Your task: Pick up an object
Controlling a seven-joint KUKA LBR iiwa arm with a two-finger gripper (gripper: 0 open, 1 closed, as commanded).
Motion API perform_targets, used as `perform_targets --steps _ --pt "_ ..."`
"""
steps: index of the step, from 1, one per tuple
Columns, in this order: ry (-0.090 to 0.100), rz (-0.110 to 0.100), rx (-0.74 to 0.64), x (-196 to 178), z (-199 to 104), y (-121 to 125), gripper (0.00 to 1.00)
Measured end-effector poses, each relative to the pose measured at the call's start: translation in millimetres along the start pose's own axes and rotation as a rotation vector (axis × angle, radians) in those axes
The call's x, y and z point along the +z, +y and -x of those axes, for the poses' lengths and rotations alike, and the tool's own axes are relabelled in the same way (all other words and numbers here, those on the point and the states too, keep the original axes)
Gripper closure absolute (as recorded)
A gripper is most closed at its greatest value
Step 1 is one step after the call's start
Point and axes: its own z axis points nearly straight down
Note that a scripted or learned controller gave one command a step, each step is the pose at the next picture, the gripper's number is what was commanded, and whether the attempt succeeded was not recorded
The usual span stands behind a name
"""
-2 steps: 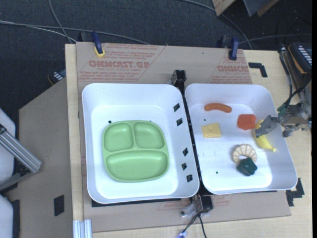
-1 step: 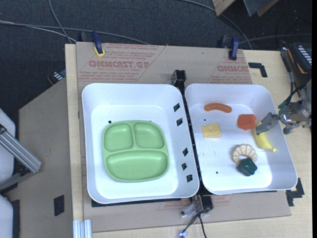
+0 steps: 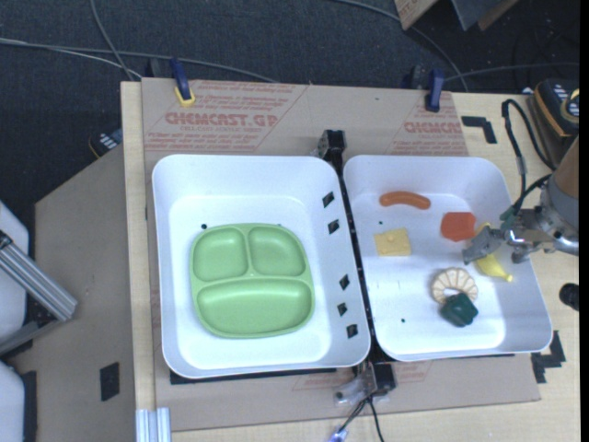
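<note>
Left bin [image 3: 175, 274]: 1 green 3-compartment tray [image 3: 250, 279]. Right bin [image 3: 525, 320]: sausage [image 3: 405, 200], cheese slice [image 3: 393, 243], orange block [image 3: 457, 226], shell-like piece [image 3: 455, 284], dark green item [image 3: 459, 312], yellow item [image 3: 497, 267]. Gripper [image 3: 490, 244] over right bin's right edge, beside yellow item, nothing visibly held.

Right bin crowded along its far and right side; left bin taken up by one tray.

In the right bin [image 3: 419, 334], the sausage [image 3: 405, 200], cheese piece [image 3: 393, 243], orange block [image 3: 457, 226], yellow piece [image 3: 497, 268], round biscuit [image 3: 455, 284] and green item [image 3: 458, 312] lie with narrow gaps between them; the gripper [image 3: 488, 245] stands between the orange block and the yellow piece. Open floor remains at the near left of that bin. The green divided tray [image 3: 251, 278] occupies the centre of the left bin [image 3: 175, 191], leaving a free margin around it.
</note>
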Motion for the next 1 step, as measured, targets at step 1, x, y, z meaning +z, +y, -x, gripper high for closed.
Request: perform_targets --steps 1 --pt "0.000 0.001 -0.001 57.1 6.0 6.2 0.00"
